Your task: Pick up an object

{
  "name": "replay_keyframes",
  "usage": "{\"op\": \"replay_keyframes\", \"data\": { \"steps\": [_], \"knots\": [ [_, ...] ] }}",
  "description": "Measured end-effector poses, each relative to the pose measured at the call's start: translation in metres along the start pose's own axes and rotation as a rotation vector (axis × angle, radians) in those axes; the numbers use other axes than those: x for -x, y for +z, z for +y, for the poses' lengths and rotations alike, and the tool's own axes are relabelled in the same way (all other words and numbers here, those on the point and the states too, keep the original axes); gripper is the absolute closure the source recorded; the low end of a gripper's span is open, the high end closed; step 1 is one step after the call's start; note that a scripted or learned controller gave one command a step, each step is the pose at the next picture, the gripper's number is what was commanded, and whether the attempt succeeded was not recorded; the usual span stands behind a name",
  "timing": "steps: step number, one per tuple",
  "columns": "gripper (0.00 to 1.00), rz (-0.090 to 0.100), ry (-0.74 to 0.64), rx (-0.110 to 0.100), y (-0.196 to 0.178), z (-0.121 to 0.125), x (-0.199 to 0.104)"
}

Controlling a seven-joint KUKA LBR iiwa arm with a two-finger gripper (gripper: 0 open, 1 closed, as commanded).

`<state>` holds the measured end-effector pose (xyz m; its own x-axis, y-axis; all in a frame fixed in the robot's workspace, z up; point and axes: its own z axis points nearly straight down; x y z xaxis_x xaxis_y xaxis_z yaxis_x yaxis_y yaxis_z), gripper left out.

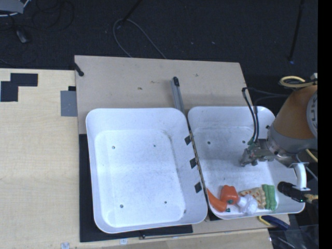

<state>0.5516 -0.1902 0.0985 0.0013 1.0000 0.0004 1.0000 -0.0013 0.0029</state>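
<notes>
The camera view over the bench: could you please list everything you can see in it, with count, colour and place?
bins: two, white, side by side on the bench; left bin, right bin.
orange object: one, orange-red, near edge of the right bin.
tan object: one, tan with a pattern, to the right of the orange one.
green object: one, green, at the right end of that row.
pale object: one, whitish, in front of the tan one; too small to identify.
board: one, beige, under the bins.
cables: several, dark, on the dark floor beyond the bench.
arm: one, grey with an orange band, reaching in from the right.
hand: one, dark, over the right bin, apart from the objects.
</notes>
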Motion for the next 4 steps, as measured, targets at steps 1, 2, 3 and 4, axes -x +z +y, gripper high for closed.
{"op": "replay_keyframes", "data": {
  "steps": [1,2,3,4],
  "knots": [
    [1.0,-0.001,-0.002,0.0,-0.045,0.003,-0.007],
    [1.0,-0.001,-0.001,0.0,-0.089,0.002,-0.001],
    [1.0,-0.002,0.0,0.002,-0.147,-0.001,0.008],
    [1.0,0.001,-0.005,-0.004,-0.135,0.001,-0.048]
  ]
}}
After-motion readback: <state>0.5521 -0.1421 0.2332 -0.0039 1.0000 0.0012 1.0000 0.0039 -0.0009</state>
